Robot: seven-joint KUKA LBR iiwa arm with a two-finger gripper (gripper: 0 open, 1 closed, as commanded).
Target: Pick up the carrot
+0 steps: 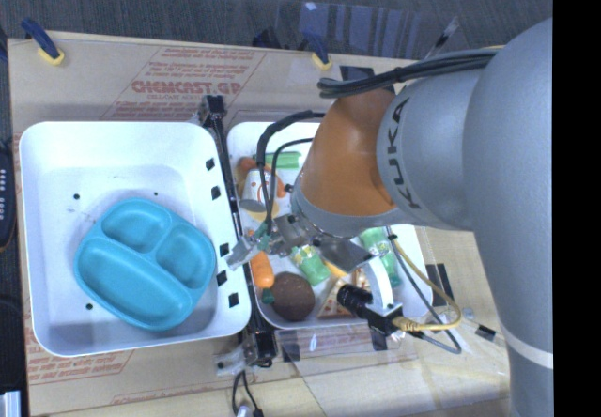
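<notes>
The carrot (263, 270) is a small orange piece near the left wall of the right bin (246, 135), towards its front. My gripper (254, 247) hangs just above the carrot's upper end, under the arm's orange band. I cannot tell whether it touches the carrot. The arm hides much of this bin.
A brown rounded object (293, 297) lies right of the carrot at the bin's front. Green items (315, 265) sit beside it, and another green piece (285, 160) lies at the back. The left bin (56, 152) holds a blue divided tray (143, 261).
</notes>
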